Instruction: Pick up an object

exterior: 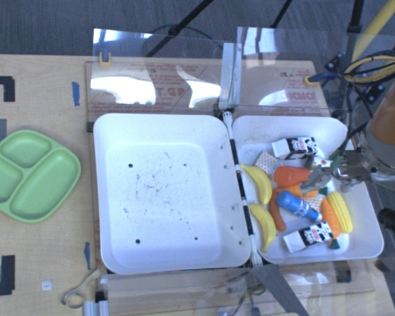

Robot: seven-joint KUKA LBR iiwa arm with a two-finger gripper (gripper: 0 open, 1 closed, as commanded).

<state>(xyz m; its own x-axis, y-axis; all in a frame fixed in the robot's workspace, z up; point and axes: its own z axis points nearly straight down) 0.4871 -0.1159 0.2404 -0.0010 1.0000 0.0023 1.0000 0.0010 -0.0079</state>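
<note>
The gripper (321, 176) sits low in the right bin (365, 239), over the crowded toys; whether its fingers are parted or closed cannot be told.

Likely target: the orange carrot (291, 174), touching the gripper tip, just above the blue bottle (297, 205).

Risk — the items lie packed together, so a closing grasp may catch two, or pinch an edge and slip.

Count:
- bananas — two (259, 182)
- milk cartons — two (298, 146)
- corn cob — one (339, 209)
- blue bottle — one
- carrot — one

The left bin (112, 137) sits beside it.

No writing here is clear enough to read.
</note>
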